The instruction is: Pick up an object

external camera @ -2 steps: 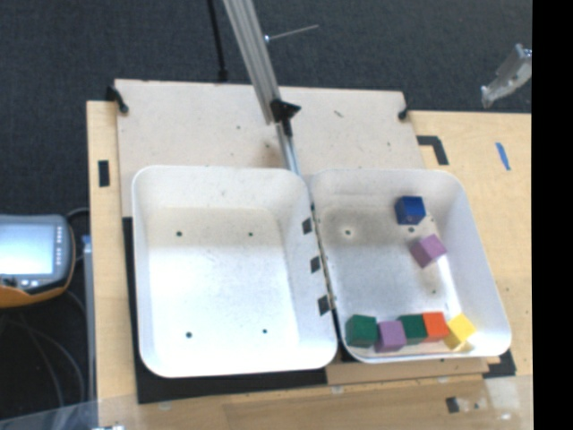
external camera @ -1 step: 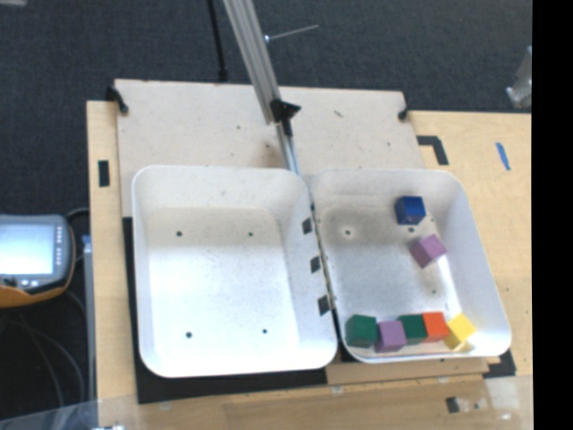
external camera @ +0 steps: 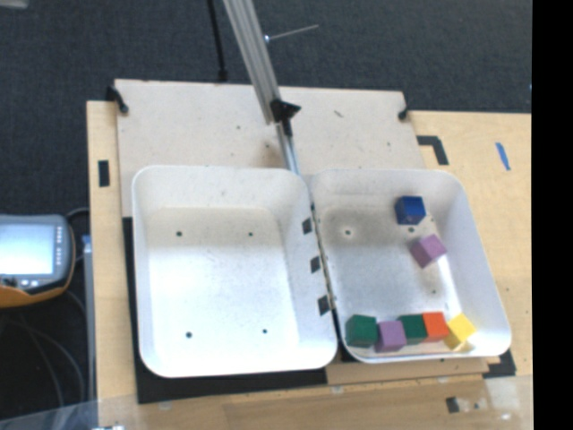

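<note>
Cubes lie in the right bin (external camera: 483, 280), and any of them can be the object to pick. A blue cube (external camera: 410, 209) sits at the far side, and a purple cube (external camera: 429, 250) sits a little nearer, apart from it. Five more make a row (external camera: 413, 330) against the near wall, touching one another, from a green cube (external camera: 362, 331) at the left to a yellow cube (external camera: 460, 331) at the right. The left bin (external camera: 224, 267) holds no cubes.

Whether the gripper is spread or pressed together I cannot tell.

The row looks risky to me: the cubes are tight together and close to the wall, so a grasp may hit the wall or a neighbour, or push a cube aside. The purple cube is turned at an angle, so a grasp that is not aligned may slip off. The blue cube seems the safest choice.
</note>
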Available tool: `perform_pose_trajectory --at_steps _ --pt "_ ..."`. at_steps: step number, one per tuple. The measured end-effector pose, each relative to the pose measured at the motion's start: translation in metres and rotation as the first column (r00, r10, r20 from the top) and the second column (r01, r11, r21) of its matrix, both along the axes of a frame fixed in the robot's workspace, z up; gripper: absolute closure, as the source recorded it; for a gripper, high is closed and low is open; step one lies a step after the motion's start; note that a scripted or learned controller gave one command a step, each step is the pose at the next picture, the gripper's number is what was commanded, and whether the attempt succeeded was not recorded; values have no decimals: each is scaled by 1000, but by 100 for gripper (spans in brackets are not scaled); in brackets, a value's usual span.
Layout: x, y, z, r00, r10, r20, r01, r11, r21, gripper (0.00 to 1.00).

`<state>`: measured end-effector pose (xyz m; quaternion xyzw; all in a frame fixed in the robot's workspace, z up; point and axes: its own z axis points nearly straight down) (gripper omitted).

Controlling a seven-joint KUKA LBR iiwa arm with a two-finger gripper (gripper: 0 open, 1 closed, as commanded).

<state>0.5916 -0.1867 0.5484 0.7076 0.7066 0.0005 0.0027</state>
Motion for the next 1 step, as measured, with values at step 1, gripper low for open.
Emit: perform_pose_trajectory --at_steps 1 --pt "26 19 -1 1000 4 -1 -4 1000 0 100"
